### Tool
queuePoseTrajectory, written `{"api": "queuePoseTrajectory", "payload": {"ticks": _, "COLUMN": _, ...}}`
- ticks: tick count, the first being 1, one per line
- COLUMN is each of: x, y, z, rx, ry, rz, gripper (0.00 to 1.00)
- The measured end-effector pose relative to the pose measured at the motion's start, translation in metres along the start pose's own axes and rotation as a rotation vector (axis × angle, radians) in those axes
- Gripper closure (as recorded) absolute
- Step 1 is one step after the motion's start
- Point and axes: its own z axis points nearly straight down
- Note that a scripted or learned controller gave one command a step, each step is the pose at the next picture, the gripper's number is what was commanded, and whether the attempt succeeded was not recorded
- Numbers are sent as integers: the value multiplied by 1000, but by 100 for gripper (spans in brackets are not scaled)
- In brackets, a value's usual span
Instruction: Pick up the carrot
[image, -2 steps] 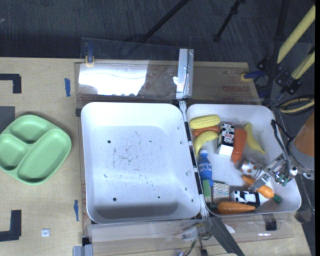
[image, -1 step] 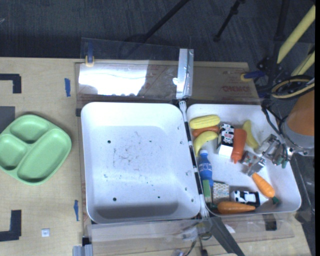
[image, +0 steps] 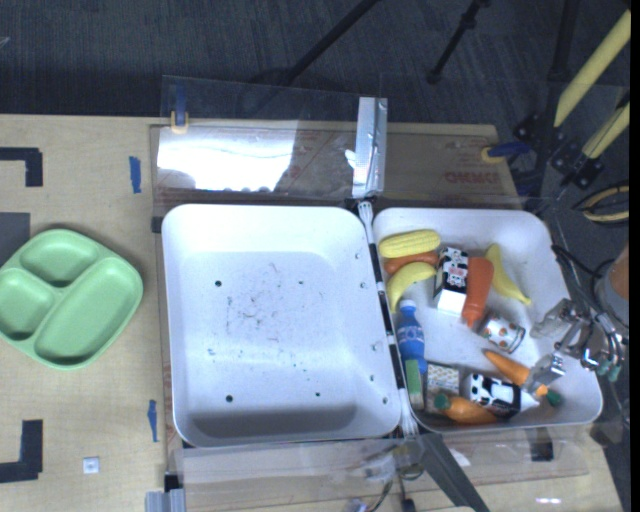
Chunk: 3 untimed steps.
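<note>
**Entry: right bin, pick pending.**

- Gripper (image: 566, 350): we logged it at the bin's (image: 540, 232) right wall, low over the contents. Open or closed: we could not tell, as the metal parts blurred together. We saw nothing held.
- Carrot (image: 510, 367): small and orange, lying slantwise just left of the gripper with its green top towards the gripper's near side. Whether it touched the gripper we could not tell.

**Risks, as we judged them:**
1. Wrong pick. A 2nd orange piece (image: 466, 408) lay further left and nearer the front wall, and a long red-orange veg (image: 478, 287) lay left and beyond. Both looked much like the target.
2. Crowding. A cow-print item (image: 496, 392) sat right against the carrot, so a close could catch both or nudge the carrot away.
3. Wall. The gripper sat close to the rim, so it probably had little room to come down square.
4. Slip. The carrot was thin, tapered and tilted, so it could squirt out.

**Other items, all left of the gripper:**
- Small can (image: 500, 335), just beyond the carrot.
- Banana (image: 510, 280).
- B/w box (image: 453, 272).
- Corn (image: 410, 242).
- Blue bottle (image: 410, 340).
- Far left, well apart: 2nd bin (image: 200, 240) and green tray (image: 65, 297).
</note>
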Motion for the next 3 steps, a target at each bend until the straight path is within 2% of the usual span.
{"api": "queuePoseTrajectory", "payload": {"ticks": 1, "x": -24, "y": 36, "z": 40, "rx": 0, "ry": -3, "rz": -196, "gripper": 0}}
{"api": "queuePoseTrajectory", "payload": {"ticks": 2, "x": 13, "y": 66, "z": 40, "rx": 0, "ry": -3, "rz": -447, "gripper": 0}}
{"api": "queuePoseTrajectory", "payload": {"ticks": 3, "x": -17, "y": 19, "z": 41, "rx": 0, "ry": -3, "rz": 302, "gripper": 0}}
